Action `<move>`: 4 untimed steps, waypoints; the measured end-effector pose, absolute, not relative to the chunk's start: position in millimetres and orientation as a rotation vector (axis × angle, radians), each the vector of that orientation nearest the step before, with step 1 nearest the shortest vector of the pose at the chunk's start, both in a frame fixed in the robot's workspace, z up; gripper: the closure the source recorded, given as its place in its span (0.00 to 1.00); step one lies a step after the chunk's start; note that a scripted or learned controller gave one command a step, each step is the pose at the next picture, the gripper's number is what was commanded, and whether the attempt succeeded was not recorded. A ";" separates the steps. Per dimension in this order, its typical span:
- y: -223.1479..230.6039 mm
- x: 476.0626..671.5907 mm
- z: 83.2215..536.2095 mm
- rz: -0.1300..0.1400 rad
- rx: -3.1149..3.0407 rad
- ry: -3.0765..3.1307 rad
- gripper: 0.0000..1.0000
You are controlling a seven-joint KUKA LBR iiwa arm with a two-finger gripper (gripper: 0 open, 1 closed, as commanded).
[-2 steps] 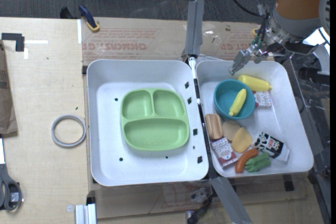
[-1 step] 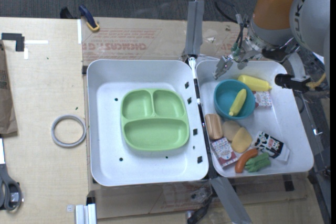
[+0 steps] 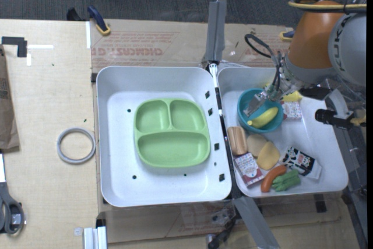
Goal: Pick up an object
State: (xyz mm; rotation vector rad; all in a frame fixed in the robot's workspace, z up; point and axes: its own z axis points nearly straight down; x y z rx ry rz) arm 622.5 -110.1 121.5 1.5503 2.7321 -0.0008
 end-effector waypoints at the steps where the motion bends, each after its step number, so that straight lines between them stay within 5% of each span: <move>1: -108.3 655.8 202.2 0.001 1.930 2.475 0.00; 2: -136.2 609.4 102.7 0.001 1.833 2.547 0.00; 3: -138.8 649.1 89.5 -0.038 2.043 2.432 0.00; 4: -141.8 648.6 99.0 -0.047 2.039 2.432 1.00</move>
